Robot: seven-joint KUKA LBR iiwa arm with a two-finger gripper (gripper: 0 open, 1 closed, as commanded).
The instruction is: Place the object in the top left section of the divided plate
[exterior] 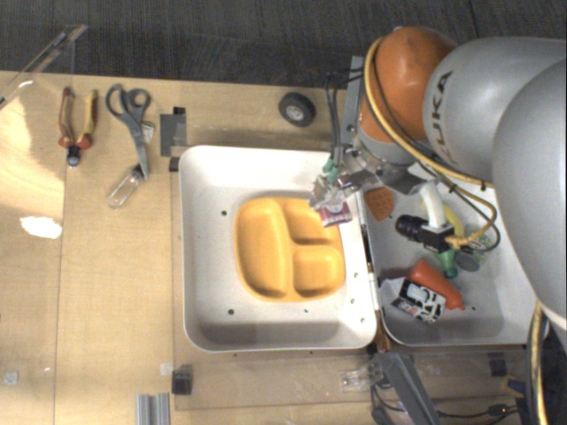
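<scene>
A yellow divided plate (266,248) lies in the left white bin (205,237). It has one long section on the left and two smaller ones on the right. My gripper (333,198) hangs over the plate's top right corner, near the wall between the bins. Its fingers are shut on a small pink and purple object (336,212), which hangs just above the plate's upper right rim. The grey arm with its orange band (403,69) reaches in from the right and hides part of the right bin.
The right bin (483,326) holds a brown round piece (380,204), an orange carrot (440,283), a green piece (448,260) and a black and white box (420,302). Scissors (133,122), pliers (75,127) and a black roll (298,108) lie on the bench.
</scene>
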